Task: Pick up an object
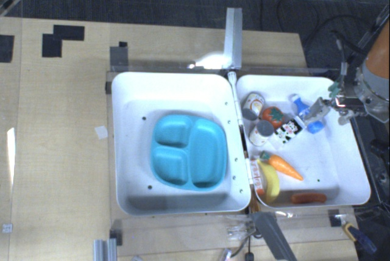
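Hovering over the right bin (356, 159) at its far right, the gripper (321, 108) is sitting just beside a blue object (306, 113); its grip cannot be told. Carrot (285, 167) and banana (270, 180) are lying near-left, probably awaiting picking.

Glossy white plastic bins (131, 150) sit on a matt pale wood bench (55, 150); the blue divided tray (187, 152) looks smooth plastic.
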Controlling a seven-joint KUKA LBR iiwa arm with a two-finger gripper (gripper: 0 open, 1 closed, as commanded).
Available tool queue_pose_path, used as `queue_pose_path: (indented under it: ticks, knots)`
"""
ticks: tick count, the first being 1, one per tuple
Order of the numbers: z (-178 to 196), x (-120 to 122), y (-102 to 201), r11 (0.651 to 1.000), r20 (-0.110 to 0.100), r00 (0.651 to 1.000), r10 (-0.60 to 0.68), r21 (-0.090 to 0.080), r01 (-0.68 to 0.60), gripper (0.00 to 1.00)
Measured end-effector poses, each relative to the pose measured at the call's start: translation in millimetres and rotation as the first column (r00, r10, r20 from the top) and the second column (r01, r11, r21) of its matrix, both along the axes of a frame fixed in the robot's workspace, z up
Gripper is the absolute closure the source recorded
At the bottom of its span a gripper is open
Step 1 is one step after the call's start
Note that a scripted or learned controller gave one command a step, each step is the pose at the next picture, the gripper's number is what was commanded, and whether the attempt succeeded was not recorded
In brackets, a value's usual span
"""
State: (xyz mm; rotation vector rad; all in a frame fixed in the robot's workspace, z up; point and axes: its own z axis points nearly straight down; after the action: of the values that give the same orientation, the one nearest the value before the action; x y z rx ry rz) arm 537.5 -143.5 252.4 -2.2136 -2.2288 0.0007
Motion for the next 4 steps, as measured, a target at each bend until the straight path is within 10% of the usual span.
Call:
queue_pose_path:
  ticks: [1,2,3,4]
  knots:
    - [-164,-36,8,0.980,0.014,0.980,0.197,-0.005,-0.197,0.00]
    - [-164,52,44,0.991,0.017,0.991,0.131,-0.002,-0.131,0.00]
    - [-156,52,45,0.991,0.011,0.991,0.133,0.002,-0.133,1.00]
    - [-58,65,82,0.995,0.001,0.995,0.095,0.000,-0.095,1.00]
